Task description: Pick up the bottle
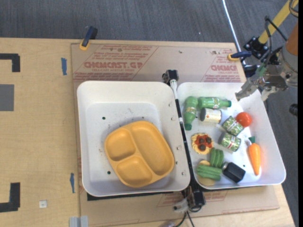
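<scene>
The green bottle point(214, 102) lies on its side at the far end of the right bin point(274, 155). It looks light, hard and smooth, so grab its middle. The gripper point(257, 90) hangs spread and holding nothing, just right of it.

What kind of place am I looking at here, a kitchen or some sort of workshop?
Most likely a robotics lab bench, not a kitchen. Two white bins sit clamped on a protective board, the right one filled with toy food and a green bottle, and a robot gripper hangs over its corner.
</scene>
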You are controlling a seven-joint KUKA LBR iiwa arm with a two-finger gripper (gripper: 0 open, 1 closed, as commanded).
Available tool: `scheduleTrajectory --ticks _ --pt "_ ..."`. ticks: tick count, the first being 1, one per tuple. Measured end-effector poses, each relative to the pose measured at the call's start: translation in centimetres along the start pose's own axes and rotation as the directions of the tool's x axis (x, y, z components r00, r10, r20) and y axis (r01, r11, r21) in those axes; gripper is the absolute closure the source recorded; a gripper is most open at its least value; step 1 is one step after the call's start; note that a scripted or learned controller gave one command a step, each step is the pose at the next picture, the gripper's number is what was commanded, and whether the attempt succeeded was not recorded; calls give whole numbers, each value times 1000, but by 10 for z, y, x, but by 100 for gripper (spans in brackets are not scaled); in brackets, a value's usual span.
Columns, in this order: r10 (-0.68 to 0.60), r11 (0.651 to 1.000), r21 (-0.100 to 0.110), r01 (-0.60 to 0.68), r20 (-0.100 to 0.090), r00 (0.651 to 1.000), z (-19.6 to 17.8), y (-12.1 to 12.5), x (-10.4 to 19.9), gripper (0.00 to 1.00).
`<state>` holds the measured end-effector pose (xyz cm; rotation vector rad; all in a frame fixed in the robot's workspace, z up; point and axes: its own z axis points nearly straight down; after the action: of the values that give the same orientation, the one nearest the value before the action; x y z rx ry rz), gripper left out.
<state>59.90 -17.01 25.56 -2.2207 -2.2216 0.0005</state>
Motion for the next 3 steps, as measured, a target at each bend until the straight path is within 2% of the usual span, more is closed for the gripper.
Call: scheduleTrajectory --ticks 1,2,3 --pt "-79 997 -5 79 1 997 159 -55 50 0" --pt "98 995 -23 -97 6 995 165 -111 64 0" --pt "99 995 -27 -99 10 995 155 -110 63 100"
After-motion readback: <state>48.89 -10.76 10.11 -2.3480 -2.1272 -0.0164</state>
